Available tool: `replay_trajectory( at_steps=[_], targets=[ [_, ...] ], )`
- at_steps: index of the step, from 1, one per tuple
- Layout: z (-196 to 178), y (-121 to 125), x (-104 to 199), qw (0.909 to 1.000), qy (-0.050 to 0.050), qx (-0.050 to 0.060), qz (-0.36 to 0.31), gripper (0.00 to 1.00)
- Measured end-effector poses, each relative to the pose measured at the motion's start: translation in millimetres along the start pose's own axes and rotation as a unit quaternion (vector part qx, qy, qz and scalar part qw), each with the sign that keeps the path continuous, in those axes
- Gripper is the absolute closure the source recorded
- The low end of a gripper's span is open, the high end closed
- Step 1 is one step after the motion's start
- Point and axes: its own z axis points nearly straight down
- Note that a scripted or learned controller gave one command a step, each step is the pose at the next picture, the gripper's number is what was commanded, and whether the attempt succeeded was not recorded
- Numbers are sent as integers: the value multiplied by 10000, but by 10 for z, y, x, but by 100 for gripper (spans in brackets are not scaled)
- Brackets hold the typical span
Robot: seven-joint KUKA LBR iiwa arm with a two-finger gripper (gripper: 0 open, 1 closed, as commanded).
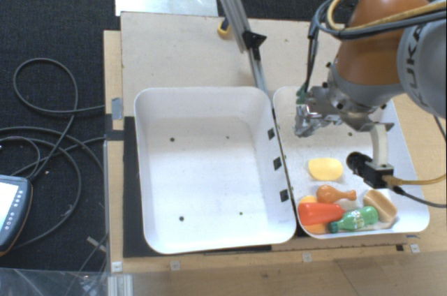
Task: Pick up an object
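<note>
Two white bins (209, 106) sat on the surface; the pincer (307, 121), its opening impossible to judge, hovered above-left of the yellow piece (325, 169).

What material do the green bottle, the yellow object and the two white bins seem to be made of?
Green bottle: probably moulded plastic, glossy, judging by bright highlights on its body.
Yellow object: likely plastic or rubber with a smooth, even, rather matte surface; the material stays uncertain.
White bins: apparently thin formed plastic, semi-gloss, with rounded corners and a soft sheen along the rims.
</note>
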Motion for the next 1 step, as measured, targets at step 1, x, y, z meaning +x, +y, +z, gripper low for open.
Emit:
replay_trajectory(
  at_steps=[1],
  targets=[
    [154,-183,560,10000,3,2,-9,100]
  ],
)
